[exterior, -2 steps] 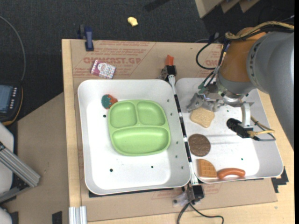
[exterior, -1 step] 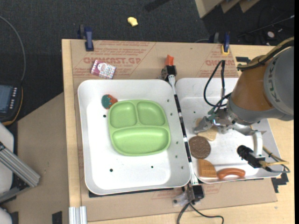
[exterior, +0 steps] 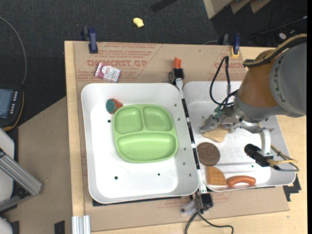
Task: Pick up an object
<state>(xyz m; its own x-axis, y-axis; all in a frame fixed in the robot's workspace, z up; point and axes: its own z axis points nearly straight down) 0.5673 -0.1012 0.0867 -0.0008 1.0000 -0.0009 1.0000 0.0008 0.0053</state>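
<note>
My gripper hangs low in the right bin, near its left-middle part. Just under and in front of it lies a tan, flat piece, touching or nearly touching the gripper tip. A round brown disc lies a little nearer the front. A tan waffle-like piece and an orange-red sausage rest along the front wall of that bin. In the left bin a green divided plate sits in the middle, with a small red and teal object by its back left corner.
The grey arm with its orange band covers the back right part of the right bin. A black divider strip runs between the bins. A pink and white packet lies on the bench behind the left bin. Blue clamps hold the board's back edge.
</note>
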